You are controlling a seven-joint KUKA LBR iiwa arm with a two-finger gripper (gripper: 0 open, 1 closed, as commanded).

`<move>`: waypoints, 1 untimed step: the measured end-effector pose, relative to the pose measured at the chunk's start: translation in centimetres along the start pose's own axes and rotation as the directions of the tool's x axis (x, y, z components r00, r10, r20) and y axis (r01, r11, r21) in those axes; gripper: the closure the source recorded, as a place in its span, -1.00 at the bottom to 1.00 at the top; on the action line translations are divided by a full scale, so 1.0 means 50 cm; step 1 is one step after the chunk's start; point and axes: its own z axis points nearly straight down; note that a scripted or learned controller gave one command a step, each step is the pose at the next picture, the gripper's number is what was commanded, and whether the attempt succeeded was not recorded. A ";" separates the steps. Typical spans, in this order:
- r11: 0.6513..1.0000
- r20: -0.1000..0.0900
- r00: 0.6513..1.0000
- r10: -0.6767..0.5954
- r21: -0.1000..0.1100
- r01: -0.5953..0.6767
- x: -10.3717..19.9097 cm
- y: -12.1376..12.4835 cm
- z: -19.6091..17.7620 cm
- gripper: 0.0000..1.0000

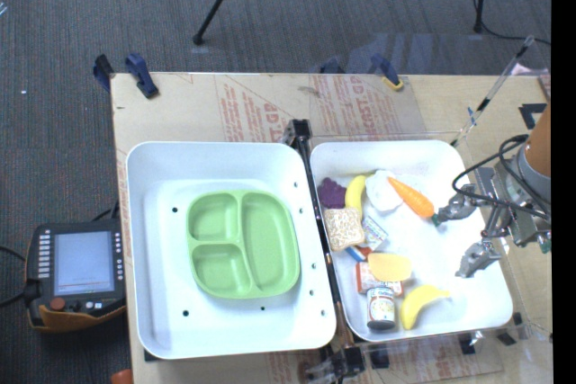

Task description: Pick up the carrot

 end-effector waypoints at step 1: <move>1.000 0.004 1.000 -0.008 0.001 0.008 -0.137 -0.066 0.292 -1.00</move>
